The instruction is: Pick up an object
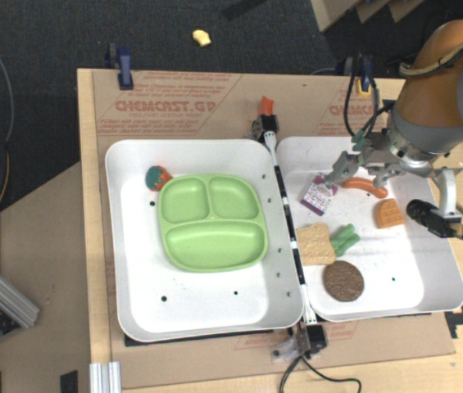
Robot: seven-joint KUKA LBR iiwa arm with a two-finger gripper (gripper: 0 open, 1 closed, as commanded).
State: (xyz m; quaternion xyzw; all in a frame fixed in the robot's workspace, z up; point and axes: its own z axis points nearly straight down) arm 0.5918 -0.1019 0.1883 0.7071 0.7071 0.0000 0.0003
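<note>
1. step in hand: approach. the gripper [360,164] hangs over the right bin [436,289], at the bin's 12 o'clock.
2. gripper state: cannot tell how far open; nothing visible in its hold.
3. nearest candidates: one orange strip [368,187] directly beneath; one purple packet [318,196] at its 8 o'clock.
4. next move, judged: centre over one item, descend, close.
5. count, right bin: one cracker [315,243], one green piece [345,239], one brown disc [343,281], one orange wedge [390,213].
6. count, left bin [133,244]: one green tray [211,222], one small ball [158,178].
</note>
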